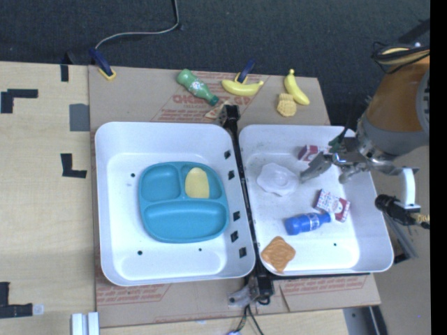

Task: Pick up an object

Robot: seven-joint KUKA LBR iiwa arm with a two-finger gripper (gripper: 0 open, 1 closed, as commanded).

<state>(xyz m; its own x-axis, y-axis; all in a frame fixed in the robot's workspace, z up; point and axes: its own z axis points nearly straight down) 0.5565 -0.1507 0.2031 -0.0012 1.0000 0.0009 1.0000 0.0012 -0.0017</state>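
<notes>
L bin w/ blue divided plate at its centre; yellow oval item sits in plate's far-right compartment. R bin just beside it, black clips along the shared edge. Behind bins, on cardboard sheet on the table: green bottle lying tilted, banana just R of it, 2nd banana further R, small yellow ridged piece touching or just near that one. Blue-handled clamp at sheet's far-L corner, grey cable running away over dark floor. Black tape marks on the table, L side.
</notes>
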